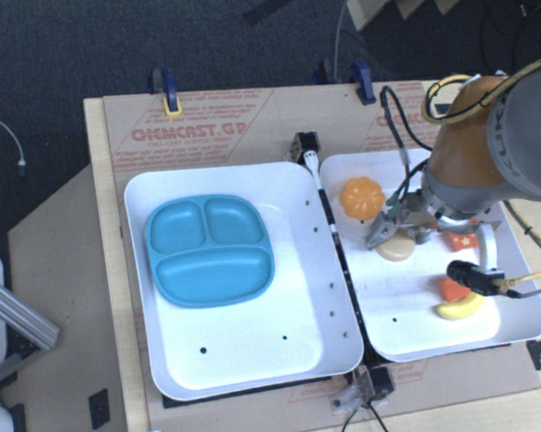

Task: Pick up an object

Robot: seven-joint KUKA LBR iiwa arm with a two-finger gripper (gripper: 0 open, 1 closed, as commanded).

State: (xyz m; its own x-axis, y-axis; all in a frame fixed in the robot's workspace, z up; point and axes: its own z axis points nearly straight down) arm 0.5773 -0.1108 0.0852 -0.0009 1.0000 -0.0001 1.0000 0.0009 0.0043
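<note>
Gripper [396, 230] sits low in the right bin [422, 338], over a pale lump [396, 248] beside the orange ball [361, 198]; whether it grips, I cannot tell. Seemingly mid-grasp: next comes closing firmly and lifting straight.

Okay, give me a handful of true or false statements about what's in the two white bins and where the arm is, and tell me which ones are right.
1. The blue divided plastic plate lies in the left white bin. True.
2. The round orange fruit-shaped toy sits in the left bin. False: it is in the right white bin, near its upper left corner.
3. The yellow banana-shaped toy lies near the right bin's lower edge. True.
4. The gripper hangs over the blue plate. False: it is over the right bin, beside the orange toy.
5. A pale beige rounded object lies just below the gripper. True.
</note>
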